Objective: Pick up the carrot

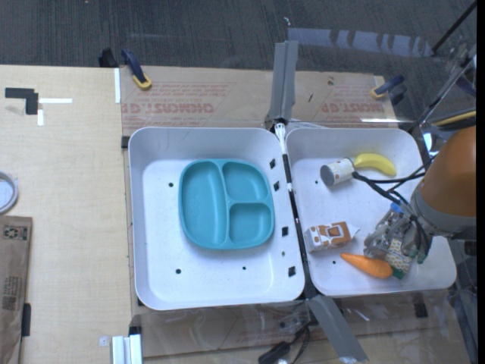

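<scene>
The orange carrot (366, 265) lies near the front edge of the right bin (432, 275), pointing left, with its thick end to the right. My gripper (388, 243) hangs just above and to the right of that thick end, close to it or touching it. The carrot rests on the bin floor, and its right tip is partly hidden by the gripper body.
In the right bin a small brown and white carton (330, 236) lies left of the gripper, with a yellow banana (377, 163) and a grey cylinder (336, 172) at the back. The left bin (151, 226) holds a teal divided plate (226, 203). Cables run from the arm across the right bin.
</scene>
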`<state>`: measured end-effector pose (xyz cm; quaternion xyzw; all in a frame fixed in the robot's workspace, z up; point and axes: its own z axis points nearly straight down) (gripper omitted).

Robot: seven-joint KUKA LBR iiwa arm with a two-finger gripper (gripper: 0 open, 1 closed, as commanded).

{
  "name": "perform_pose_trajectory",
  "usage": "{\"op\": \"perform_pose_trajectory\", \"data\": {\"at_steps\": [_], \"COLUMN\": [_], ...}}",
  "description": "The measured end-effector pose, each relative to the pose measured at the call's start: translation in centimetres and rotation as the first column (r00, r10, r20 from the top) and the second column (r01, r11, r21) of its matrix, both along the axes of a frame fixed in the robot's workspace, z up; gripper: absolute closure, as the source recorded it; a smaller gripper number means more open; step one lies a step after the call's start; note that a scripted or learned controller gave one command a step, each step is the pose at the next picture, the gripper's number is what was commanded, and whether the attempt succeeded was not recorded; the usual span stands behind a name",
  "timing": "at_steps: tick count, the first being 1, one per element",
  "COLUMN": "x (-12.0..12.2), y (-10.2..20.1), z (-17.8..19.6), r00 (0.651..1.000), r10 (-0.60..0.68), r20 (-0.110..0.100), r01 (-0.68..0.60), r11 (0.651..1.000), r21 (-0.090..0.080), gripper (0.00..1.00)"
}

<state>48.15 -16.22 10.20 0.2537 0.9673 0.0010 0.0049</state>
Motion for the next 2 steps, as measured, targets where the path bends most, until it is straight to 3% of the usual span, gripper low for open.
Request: {"op": "perform_pose_trajectory", "data": {"at_steps": [1,2], "x": [-0.32,-0.33], "y": [4.63,4.63], "z": [6.16,6.16], "r00": [0.788,0.788], "r10": [-0.616,-0.616], "r20": [-0.009,-0.009], "r01": [0.616,0.616], "r11": [0.788,0.788], "r21": [0.0,0.0], "gripper": [1.0,0.0]}}
